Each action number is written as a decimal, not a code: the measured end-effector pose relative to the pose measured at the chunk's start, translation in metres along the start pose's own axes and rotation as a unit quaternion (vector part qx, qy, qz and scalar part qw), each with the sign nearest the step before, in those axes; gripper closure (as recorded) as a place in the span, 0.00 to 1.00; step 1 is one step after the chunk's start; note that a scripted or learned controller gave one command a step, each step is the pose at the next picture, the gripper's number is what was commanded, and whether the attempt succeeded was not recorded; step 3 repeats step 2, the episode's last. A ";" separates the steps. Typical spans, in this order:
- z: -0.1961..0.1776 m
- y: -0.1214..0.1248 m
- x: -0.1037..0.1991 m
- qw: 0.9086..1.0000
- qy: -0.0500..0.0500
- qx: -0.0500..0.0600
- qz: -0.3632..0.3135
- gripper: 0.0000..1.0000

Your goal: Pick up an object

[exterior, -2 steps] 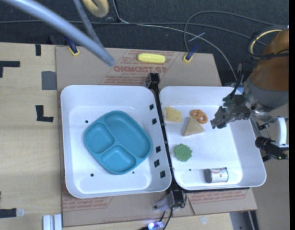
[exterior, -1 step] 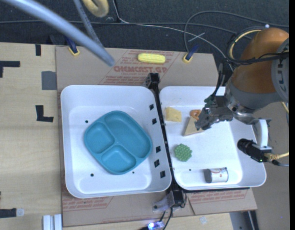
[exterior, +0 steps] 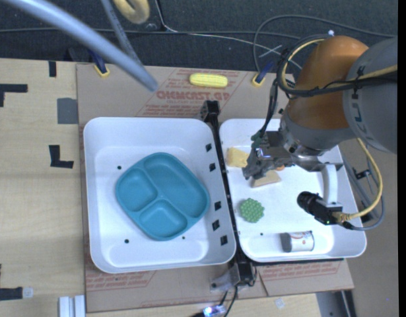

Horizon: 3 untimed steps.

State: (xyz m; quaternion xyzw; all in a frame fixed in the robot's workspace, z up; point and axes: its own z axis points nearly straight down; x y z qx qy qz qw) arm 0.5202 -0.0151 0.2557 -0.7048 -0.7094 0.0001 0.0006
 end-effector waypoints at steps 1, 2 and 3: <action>0.008 0.008 0.061 1.000 0.000 0.001 0.000 1.00; 0.018 -0.004 0.113 1.000 0.000 0.001 0.000 1.00; 0.018 -0.004 0.113 1.000 0.000 0.001 0.000 1.00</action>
